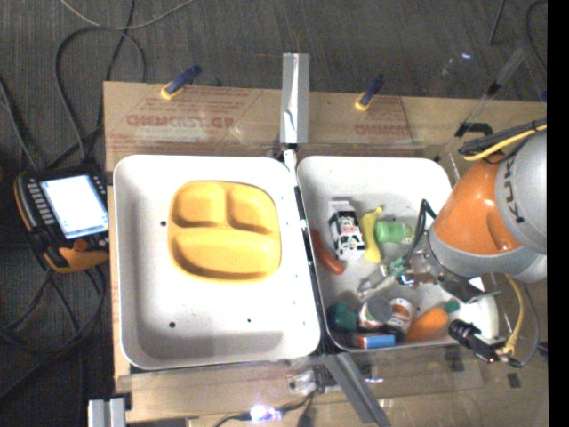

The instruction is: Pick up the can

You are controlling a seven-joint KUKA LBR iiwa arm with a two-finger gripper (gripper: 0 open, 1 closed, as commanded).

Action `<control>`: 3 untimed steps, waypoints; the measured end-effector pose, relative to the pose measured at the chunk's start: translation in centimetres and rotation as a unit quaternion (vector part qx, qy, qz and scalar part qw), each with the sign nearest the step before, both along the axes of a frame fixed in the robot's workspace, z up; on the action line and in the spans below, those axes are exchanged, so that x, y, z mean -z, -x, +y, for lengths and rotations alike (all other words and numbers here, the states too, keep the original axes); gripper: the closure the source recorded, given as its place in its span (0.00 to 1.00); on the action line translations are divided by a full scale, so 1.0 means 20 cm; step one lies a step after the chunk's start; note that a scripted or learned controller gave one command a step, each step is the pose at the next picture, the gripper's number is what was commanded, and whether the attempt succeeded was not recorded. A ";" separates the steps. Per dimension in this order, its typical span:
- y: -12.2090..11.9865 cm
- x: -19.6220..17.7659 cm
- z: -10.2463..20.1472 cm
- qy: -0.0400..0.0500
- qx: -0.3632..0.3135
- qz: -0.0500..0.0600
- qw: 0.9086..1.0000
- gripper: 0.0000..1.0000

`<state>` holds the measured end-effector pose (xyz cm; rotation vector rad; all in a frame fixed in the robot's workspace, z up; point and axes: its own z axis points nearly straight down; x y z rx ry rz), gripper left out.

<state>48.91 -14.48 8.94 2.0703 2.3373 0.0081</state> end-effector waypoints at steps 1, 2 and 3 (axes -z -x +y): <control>0.00 0.00 0.02 0.004 -0.183 0.001 0.983 0.00; -0.24 -0.45 0.40 -0.003 -0.054 0.013 0.998 0.00; -0.12 -0.45 0.48 -0.002 -0.082 0.013 0.997 0.00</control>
